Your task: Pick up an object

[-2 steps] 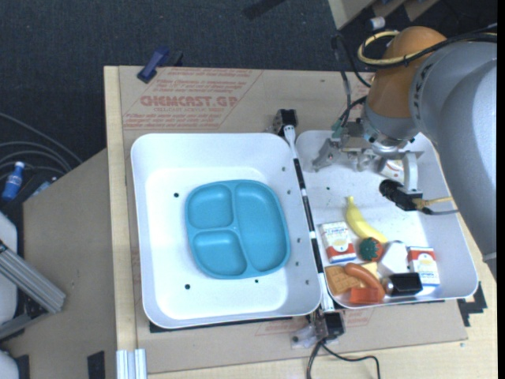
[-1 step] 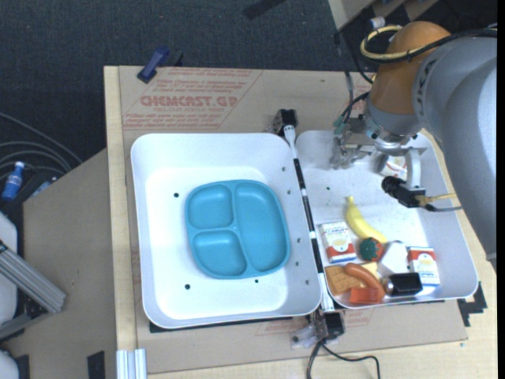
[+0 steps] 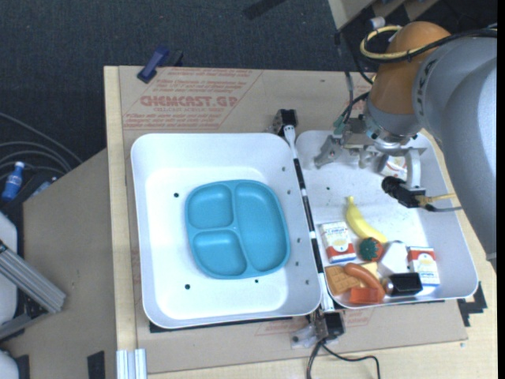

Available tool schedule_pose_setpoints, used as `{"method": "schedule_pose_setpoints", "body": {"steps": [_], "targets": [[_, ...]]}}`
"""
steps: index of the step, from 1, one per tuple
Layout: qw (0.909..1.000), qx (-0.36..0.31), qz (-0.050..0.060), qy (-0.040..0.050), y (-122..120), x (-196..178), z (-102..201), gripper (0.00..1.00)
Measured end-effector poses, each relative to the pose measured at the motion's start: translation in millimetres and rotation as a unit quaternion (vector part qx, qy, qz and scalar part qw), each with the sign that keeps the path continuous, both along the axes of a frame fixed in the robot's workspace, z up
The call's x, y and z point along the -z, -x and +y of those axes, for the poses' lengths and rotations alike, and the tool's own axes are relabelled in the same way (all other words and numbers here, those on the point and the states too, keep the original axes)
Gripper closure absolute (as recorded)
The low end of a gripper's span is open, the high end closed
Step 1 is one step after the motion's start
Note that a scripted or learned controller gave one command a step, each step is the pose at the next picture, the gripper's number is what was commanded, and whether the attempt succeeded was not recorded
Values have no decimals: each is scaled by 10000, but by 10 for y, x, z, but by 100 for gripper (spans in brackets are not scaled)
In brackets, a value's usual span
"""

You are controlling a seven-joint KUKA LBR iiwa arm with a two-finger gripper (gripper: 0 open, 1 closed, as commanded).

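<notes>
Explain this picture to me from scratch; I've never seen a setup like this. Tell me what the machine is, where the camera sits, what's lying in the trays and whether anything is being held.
One camera, fixed above a bench, looks down at a slant. The big grey and orange shape at upper right is a robot arm; its gripper hangs over the far end of the right bin. I can't see anything between its fingers, so nothing appears to be held.

Two shallow white bins sit side by side. The left bin holds a blue divided plate. The right one holds a pile of toy food at its near end: a banana, a green piece, a sausage, small cartons and a black object.
</notes>
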State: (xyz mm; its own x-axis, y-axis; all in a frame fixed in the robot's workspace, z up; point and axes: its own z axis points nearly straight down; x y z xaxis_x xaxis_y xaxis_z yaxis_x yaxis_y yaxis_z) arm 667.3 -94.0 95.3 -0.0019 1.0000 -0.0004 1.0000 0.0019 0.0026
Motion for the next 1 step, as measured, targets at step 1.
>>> {"method": "schedule_pose_setpoints", "body": {"steps": [1], "targets": [[10000,14,27,-4,817,111,27,0]]}}
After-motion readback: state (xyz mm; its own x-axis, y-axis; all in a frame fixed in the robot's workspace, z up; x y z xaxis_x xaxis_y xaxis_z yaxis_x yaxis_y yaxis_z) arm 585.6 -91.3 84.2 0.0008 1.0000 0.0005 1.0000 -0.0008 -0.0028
